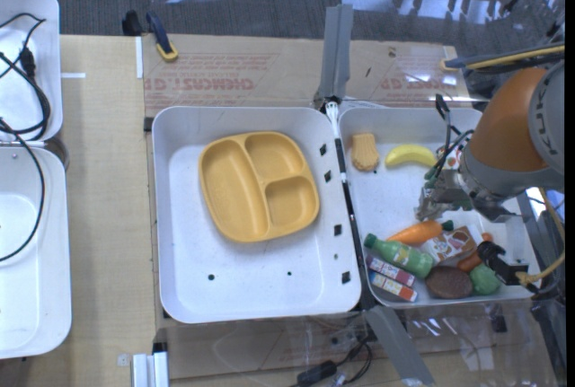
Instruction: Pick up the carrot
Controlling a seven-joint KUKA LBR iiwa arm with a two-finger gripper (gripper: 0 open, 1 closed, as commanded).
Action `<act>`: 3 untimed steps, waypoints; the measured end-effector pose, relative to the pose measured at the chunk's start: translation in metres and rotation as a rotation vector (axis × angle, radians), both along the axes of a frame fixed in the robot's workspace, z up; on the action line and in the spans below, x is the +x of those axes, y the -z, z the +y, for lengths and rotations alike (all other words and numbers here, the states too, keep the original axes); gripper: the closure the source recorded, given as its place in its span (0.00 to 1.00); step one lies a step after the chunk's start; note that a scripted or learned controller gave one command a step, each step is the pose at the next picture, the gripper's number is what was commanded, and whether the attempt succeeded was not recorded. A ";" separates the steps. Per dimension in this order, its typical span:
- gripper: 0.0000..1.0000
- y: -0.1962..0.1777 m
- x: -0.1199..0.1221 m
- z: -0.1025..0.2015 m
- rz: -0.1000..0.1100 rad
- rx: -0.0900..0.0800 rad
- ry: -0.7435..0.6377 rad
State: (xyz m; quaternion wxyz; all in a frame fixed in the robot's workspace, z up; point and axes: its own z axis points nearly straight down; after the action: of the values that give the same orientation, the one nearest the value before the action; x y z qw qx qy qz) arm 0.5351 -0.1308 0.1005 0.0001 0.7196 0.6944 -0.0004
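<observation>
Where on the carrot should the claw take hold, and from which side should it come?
Probably at the middle of the carrot, from straight above. It lies flat in the right bin, long axis across the view, its left tip by the green bottle, so the fingers should close across its narrow width. The claw already hangs just above its right end; a boxed item crowds that end.
</observation>
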 end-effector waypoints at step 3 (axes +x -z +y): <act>1.00 0.000 -0.037 0.012 -0.001 0.000 -0.019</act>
State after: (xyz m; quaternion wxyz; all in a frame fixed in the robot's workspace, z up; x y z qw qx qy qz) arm 0.4978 -0.1188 0.1004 0.0002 0.7129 0.7013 -0.0001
